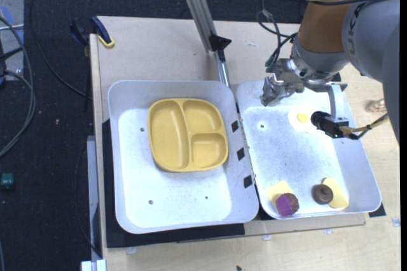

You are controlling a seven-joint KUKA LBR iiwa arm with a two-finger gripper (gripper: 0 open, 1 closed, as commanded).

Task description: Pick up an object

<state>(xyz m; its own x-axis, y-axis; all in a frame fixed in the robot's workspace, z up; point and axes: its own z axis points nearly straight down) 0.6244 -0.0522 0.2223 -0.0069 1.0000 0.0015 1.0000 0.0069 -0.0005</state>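
Claw of a grey arm with an orange band hangs over the far corner of the right bin, close to the rim that meets the left bin. Whether the claw is open or closed cannot be told from this high slanted view, and nothing can be seen gripped in it.

Both white bins sit side by side on a pale wooden counter. Just beside the claw, a little toward the camera and to the view's right, a small pale yellow round piece lies flat on the bin floor; being round, it shows no long axis. Well apart from the claw, along the near rim of the same bin, a purple ball rests on a yellow wedge. Next to that, a brown round piece touches another yellow piece.

To the view's left of the claw, in the other bin, a yellow divided plate lies flat. It is nearly square with rounded corners. Its one large compartment lies on the side away from the claw, its two small ones on the claw's side, and the rib between them runs from far to near.
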